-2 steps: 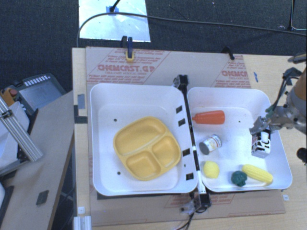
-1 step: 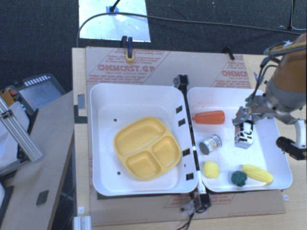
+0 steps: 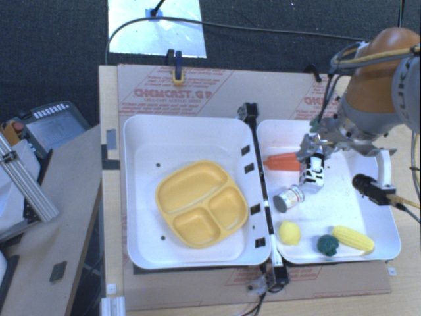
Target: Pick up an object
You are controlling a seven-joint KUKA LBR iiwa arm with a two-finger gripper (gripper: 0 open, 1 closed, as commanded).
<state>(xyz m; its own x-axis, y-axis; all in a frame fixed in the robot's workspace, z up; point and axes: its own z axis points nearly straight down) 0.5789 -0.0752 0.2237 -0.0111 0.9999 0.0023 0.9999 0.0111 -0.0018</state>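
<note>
Nearest the camera, along the right white bin's [image 3: 388, 242] front edge, lie a yellow corn cob [image 3: 353, 239], a dark green broccoli piece [image 3: 327, 244] and a small yellow lemon [image 3: 289, 233]. Behind them a silver metal can [image 3: 287, 199] lies on its side, with an orange carrot [image 3: 283, 162] farther back. My gripper [image 3: 314, 170] hangs just above the can; whether it is parted I cannot tell. A yellow three-compartment plastic plate [image 3: 200, 203] sits in the left white bin [image 3: 141, 176].
</note>
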